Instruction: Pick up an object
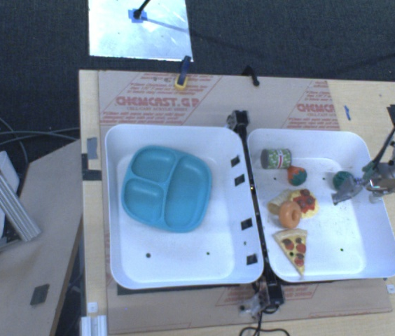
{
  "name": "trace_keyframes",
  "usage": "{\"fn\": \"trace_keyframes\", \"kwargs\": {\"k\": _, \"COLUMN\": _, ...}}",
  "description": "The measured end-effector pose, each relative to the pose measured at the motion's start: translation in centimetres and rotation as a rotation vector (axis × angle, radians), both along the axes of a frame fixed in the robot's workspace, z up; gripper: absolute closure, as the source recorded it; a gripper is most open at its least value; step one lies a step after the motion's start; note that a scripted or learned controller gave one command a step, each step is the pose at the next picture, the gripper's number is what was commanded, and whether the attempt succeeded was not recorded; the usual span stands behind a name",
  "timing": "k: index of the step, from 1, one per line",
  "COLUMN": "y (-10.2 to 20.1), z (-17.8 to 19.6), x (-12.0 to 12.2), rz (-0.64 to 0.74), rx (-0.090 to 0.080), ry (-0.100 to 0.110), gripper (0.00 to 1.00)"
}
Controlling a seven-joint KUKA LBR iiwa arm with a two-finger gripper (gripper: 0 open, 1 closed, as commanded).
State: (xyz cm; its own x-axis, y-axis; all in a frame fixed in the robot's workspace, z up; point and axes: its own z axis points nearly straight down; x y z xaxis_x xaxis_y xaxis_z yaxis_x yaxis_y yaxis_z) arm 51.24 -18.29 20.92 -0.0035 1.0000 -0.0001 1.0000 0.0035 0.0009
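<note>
Several toy foods lie in the right bin (376, 257). A green-labelled can (276, 159) lies on its side near the back-left corner, with a small red and teal piece (296, 176) just in front of it. An orange doughnut (290, 215) leans on a pizza-topped piece (305, 203). A pizza slice (293, 247) lies near the front. A dark teal round object (342, 180) sits at the right, touching the tip of my gripper (349, 188), which reaches in low over the bin's right rim. Whether the gripper holds it is unclear.
The left bin (134, 264) holds a teal divided plate (166, 188). A row of black clips (243, 201) runs along the ridge between the bins. A shiny metal sheet (141, 19) lies on the floor behind the bench. An aluminium frame (1, 194) stands at the far left.
</note>
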Motion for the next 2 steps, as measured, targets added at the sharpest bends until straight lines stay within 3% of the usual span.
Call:
{"fn": "trace_keyframes", "kwargs": {"k": 1, "y": 6.8, "z": -11.5, "x": -0.2, "rz": 0.004, "rx": 0.007, "ry": 0.001, "gripper": 0.00}}
{"fn": "trace_keyframes", "kwargs": {"k": 2, "y": 9.3, "z": -11.8, "x": 7.8, "rz": 0.004, "rx": -0.010, "ry": -0.014, "gripper": 0.00}}
